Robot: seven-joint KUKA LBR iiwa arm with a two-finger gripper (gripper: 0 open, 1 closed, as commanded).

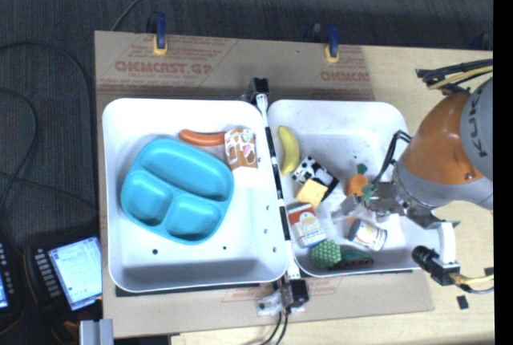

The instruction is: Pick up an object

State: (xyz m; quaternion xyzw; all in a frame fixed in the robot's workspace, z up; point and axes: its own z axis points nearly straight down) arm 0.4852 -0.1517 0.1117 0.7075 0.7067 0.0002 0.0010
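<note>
My gripper (362, 203) reaches in from the right and hangs low over the middle of the right bin (385, 115). A small orange object (356, 184) lies just at its upper left, and a small white can (369, 236) lies just below it. Further left are a yellow block (312, 192), a black-and-white toy (313, 172), a banana (288, 148), a red-and-white box (306, 225) and a green knobbly piece (325, 254). The arm hides whatever sits directly under the gripper.
The left bin (120, 255) holds a blue divided plate (176, 189), an orange sausage-shaped toy (202, 138) and a small printed carton (241, 148). A central rail (272, 167) separates the bins. The grey and orange arm (449, 163) covers the right bin's right edge.
</note>
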